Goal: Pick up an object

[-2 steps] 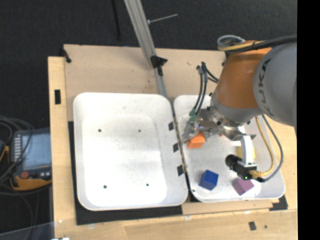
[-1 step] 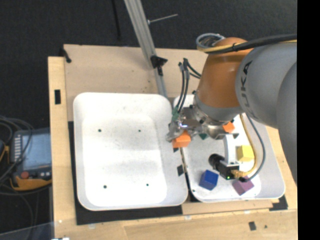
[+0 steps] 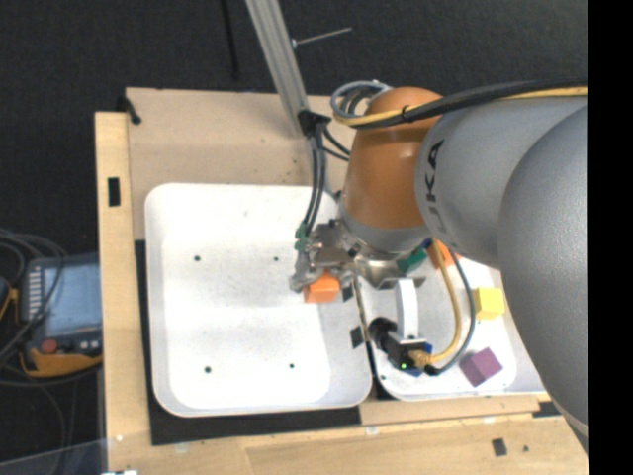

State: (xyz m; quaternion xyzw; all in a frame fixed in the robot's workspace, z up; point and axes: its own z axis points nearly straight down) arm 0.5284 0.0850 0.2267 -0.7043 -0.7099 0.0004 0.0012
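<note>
My gripper (image 3: pixel 322 283) hangs over the right edge of the left bin (image 3: pixel 198 364), under the orange band of the wrist. A small orange block (image 3: pixel 319 291) sits between its two fingers, which are shut on it: a metal finger on the block's left and a dark one on its right. The block appears to be just above the bin floor; whether it touches the floor is unclear. The big grey arm covers much of the right bin (image 3: pixel 450 392).
In the right bin lie a yellow block (image 3: pixel 490 302) and a purple block (image 3: pixel 482 366). A green piece (image 3: pixel 414 260) and an orange piece (image 3: pixel 441 255) peek out beside the wrist. A slanted metal rail (image 3: pixel 277 52) rises behind the bins.
</note>
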